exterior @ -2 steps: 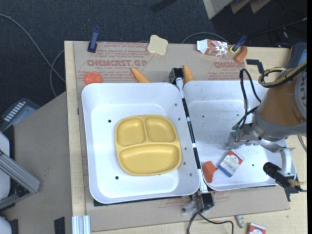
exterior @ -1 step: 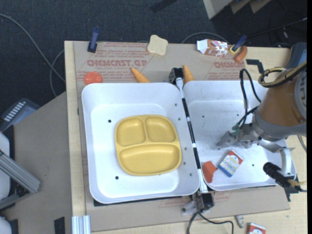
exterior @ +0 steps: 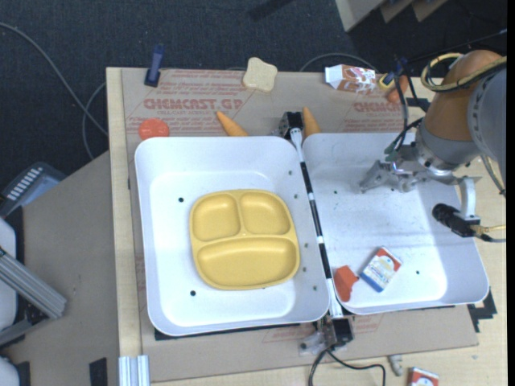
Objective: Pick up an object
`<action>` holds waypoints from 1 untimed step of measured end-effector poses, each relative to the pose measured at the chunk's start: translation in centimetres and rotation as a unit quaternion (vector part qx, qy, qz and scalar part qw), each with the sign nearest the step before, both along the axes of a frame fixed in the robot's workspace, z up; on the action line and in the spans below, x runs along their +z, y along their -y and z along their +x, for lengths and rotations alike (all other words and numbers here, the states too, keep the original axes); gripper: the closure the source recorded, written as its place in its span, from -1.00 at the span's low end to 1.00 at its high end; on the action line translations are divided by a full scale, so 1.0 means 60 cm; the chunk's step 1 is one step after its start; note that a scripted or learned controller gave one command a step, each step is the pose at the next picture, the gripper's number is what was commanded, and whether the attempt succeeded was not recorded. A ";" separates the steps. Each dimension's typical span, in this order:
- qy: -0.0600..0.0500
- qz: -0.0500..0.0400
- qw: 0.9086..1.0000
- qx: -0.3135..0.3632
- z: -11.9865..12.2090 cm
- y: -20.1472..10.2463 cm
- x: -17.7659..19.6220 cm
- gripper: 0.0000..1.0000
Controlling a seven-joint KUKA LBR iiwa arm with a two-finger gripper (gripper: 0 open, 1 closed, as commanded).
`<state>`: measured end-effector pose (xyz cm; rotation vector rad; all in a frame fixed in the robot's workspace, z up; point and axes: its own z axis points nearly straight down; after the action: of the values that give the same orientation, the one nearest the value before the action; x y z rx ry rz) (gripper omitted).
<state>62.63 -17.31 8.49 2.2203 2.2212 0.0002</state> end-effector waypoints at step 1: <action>0.002 -0.001 1.000 0.001 0.069 -0.011 0.132 -1.00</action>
<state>66.79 -16.62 16.43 2.2161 2.2199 0.0037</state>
